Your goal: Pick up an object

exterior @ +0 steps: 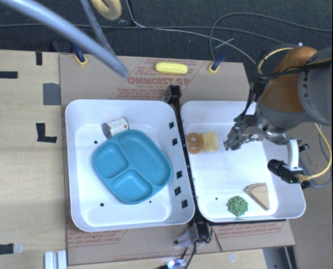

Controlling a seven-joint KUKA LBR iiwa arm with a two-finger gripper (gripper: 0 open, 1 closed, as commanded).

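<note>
Honestly can't tell if the claw (pixel 234 143) is released or clenched, too dark and small. It hangs over the right bin (pixel 278 212), with the yellow block (pixel 210 141) and pretzel (pixel 194 143) just at its 9 o'clock. Those two touch, so a grab could nudge one away. Green ball (pixel 237 205) sits at 6 o'clock, likely to roll.

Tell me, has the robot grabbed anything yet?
Not yet. The hand hangs over the right bin, just right of the pretzel and yellow block, with nothing between its fingers. Still left: come down, pinch one thing, lift it.
</note>
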